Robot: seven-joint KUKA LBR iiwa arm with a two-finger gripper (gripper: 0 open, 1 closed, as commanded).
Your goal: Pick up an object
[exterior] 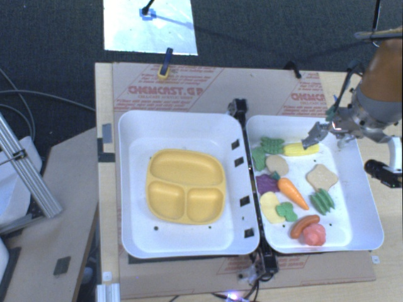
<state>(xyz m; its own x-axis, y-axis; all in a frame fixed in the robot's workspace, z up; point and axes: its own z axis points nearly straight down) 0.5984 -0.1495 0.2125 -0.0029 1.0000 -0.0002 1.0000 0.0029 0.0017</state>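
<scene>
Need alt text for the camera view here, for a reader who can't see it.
The arm's claw hangs over the right bin, at the end of a toy corn cob among play food including a carrot and a bread slice. The left bin holds a yellow divided plate.

Dark carpet floor (50, 30); shiny sheet (150, 17) behind; cardboard-topped bench (189, 87).

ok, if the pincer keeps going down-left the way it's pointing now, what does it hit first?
Most likely the yellow corn cob at the top of the right bin: the pincer tip sits right at its right end. Height above it is unclear from this slanted view, so contact isn't certain.
</scene>
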